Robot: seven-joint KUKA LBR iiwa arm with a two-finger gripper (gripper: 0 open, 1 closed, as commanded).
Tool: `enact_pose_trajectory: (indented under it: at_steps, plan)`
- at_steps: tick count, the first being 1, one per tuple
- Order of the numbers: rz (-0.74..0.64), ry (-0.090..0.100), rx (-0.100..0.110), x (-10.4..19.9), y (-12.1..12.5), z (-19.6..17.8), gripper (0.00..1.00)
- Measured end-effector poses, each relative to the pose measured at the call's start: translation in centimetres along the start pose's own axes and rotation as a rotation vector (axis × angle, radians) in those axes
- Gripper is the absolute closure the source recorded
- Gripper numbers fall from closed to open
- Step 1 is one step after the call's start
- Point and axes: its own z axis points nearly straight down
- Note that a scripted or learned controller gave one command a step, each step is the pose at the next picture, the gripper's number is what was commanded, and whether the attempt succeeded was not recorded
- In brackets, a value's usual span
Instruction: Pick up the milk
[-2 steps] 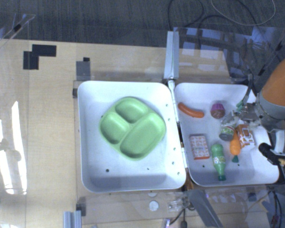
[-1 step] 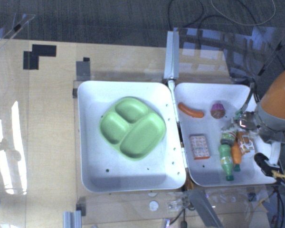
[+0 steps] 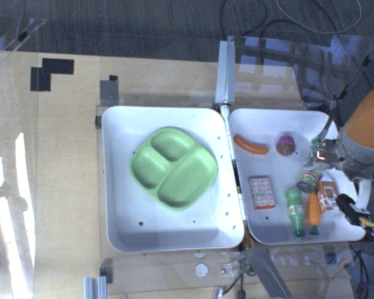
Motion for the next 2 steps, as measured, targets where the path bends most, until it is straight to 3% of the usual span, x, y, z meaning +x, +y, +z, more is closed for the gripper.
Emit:
enact_pose_trajectory:
  at_steps: [1,2]
  plan:
    - [0.001,0.000,0.011,-0.1,-0.4,0.4,0.00]
    - [0.194,-0.009,0.030,-0.5,1.0,2.0,0.00]
